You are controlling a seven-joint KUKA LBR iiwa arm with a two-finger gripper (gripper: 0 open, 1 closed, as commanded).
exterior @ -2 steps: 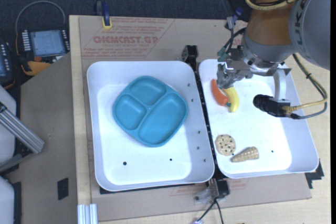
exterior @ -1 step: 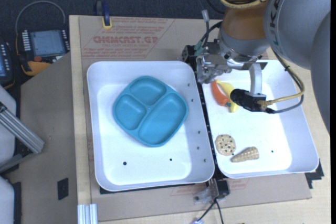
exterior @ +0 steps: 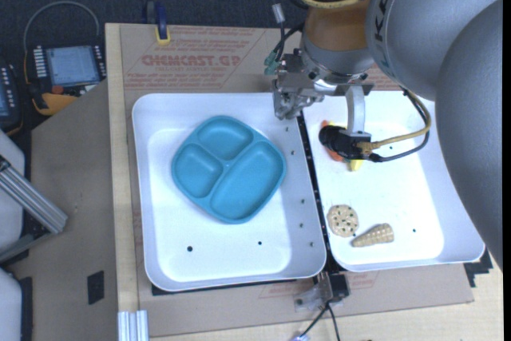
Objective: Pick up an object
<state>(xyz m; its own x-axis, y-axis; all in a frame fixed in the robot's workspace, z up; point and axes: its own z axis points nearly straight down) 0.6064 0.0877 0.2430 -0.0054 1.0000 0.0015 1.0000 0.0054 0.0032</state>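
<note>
Resting in left bin, blue tray

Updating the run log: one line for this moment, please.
end effector: over seam between bins | blue plate: left bin | cookie, cone: right bin | nothing lifted

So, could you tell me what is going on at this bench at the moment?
The robot arm reaches in from the right, and its gripper sits at the far edge, where the two white bins meet. The left bin holds a blue divided plate. The right bin holds a round cookie and a cone-shaped piece, side by side near its front. The gripper touches none of these, so no pick looks made yet.
</note>
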